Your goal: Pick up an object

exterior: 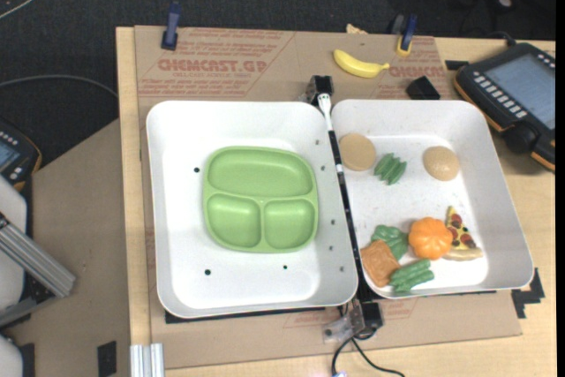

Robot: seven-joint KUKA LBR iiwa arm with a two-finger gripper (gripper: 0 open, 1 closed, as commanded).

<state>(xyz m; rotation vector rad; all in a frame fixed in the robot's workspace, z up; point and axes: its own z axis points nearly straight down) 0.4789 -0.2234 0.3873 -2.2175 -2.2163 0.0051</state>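
**Caller:** Overhead camera. What was on the bench?

**Arm:** Two white bins sat side by side on a brown board (221, 66). The left bin (172, 190) held a green tray (260, 197) with three compartments, lying flat near its middle.

**Caller:** And the pickable stuff?

**Arm:** It was all in the right bin (494, 154). At the back, a tan disc (357, 151) lay against the left wall, green pods (389, 168) sat just beside it, and a second disc (440, 162) lay further right. At the front there was a tight cluster: an orange pumpkin (429, 237) touched a pizza slice (461, 236) on its right and a leafy green piece (388, 237) on its left. A brown toast (380, 261) sat in the front left corner, with a green bean (411, 276) just beside it.

**Caller:** Anything outside the bins?

**Arm:** A banana (359, 64) lay on the board behind the right bin. Two blue clamps (170, 26) pinned the board's back edge, and a pendant (516, 88) rested off to the right.

**Caller:** What about your gripper, open or closed, and was it holding anything?

**Arm:** I could not tell how my jaws stood from this picture. Every piece I named was lying on the bin floor or the board.
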